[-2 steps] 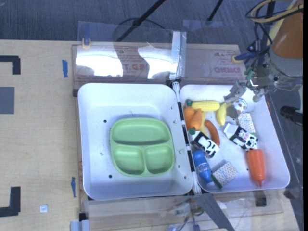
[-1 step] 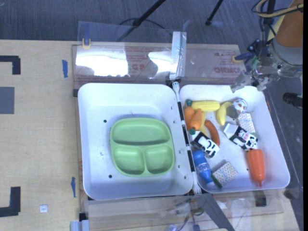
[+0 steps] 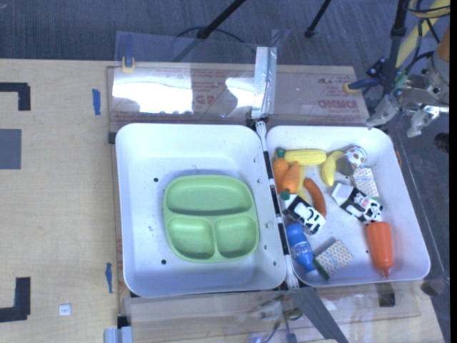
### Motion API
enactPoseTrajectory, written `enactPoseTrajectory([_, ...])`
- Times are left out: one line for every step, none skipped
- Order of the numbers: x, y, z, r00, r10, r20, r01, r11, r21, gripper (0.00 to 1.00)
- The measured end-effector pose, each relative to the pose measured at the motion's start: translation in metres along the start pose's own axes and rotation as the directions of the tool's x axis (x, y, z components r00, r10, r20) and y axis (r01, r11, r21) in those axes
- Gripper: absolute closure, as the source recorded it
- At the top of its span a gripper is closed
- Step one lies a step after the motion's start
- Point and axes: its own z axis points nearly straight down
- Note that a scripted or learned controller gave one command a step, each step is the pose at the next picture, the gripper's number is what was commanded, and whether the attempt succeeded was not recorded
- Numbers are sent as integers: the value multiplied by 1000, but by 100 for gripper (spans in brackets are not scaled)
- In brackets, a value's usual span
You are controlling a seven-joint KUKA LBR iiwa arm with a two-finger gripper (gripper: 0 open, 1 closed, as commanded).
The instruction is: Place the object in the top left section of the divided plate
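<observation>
The green divided plate (image 3: 166, 207) lies in the left bin (image 3: 136, 156). It has one wide section on the far side and two smaller ones on the near side, and nothing lies in any of them. My gripper (image 3: 398, 120) hangs over the far right corner of the right bin (image 3: 413, 213). Its fingers (image 3: 378, 114) are spread, so it is open with nothing between them. The toy objects lie in the right bin, all apart from the gripper: a yellow corn cob (image 3: 305, 156), a banana (image 3: 330, 168), small carrots (image 3: 285, 174) and a black-and-white cow (image 3: 305, 215).
The right bin also holds a second cow (image 3: 363, 207), a blue bottle (image 3: 300, 249), a large orange carrot (image 3: 380, 245), a checkered box (image 3: 334, 256) and a reddish sausage (image 3: 315, 195). A ridge (image 3: 270, 191) divides the bins. A clear panel (image 3: 193, 84) stands behind them.
</observation>
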Motion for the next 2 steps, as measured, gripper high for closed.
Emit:
enactPoseTrajectory([69, -4, -24, 999, -33, -1, 33, 999, 0, 0])
enactPoseTrajectory([18, 5, -47, 981, 192, 0, -192, 981, 1, 0])
